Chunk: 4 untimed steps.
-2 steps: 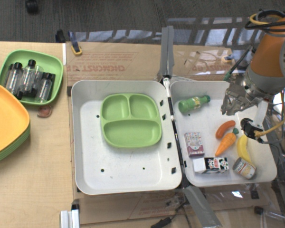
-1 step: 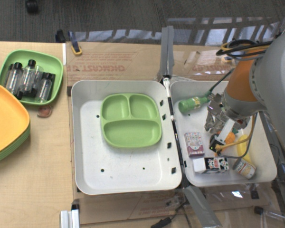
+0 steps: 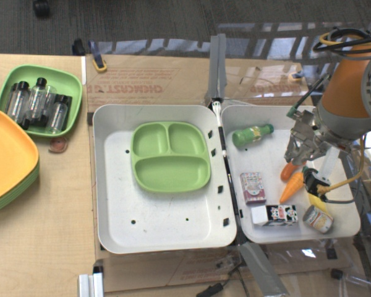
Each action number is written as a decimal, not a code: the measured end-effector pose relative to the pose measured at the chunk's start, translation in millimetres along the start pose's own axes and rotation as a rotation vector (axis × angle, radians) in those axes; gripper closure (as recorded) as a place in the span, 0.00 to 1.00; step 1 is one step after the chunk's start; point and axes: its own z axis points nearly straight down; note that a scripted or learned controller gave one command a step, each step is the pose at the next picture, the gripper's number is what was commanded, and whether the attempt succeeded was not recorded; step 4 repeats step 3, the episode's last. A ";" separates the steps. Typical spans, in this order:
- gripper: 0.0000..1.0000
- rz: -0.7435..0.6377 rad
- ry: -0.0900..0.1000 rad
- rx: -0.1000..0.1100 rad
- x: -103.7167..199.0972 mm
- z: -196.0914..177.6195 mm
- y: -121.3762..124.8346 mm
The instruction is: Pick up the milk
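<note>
Milk (image 3: pixel 275 215) lies on its side at six o'clock in your right bin (image 3: pixel 352 224), a cow-patterned carton well apart from the tool (image 3: pixel 302 148), which hovers at three o'clock above the carrot (image 3: pixel 290 181); you cannot tell its state. Probably the arm is mid-approach. Cardboard at twelve o'clock reads "CHEMCOZT" upside down; the pink packet (image 3: pixel 253 186) is illegible.

Glossy white plastic bins (image 3: pixel 105 184), matt green plastic plate (image 3: pixel 170 156), printed carton milk (image 3: pixel 276 215)
</note>
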 end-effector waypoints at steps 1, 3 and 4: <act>1.00 0.241 0.000 0.004 -64.6 66.1 16.3; 1.00 0.360 0.000 0.001 -6.8 85.2 83.7; 1.00 0.360 0.000 0.001 -6.8 85.2 83.7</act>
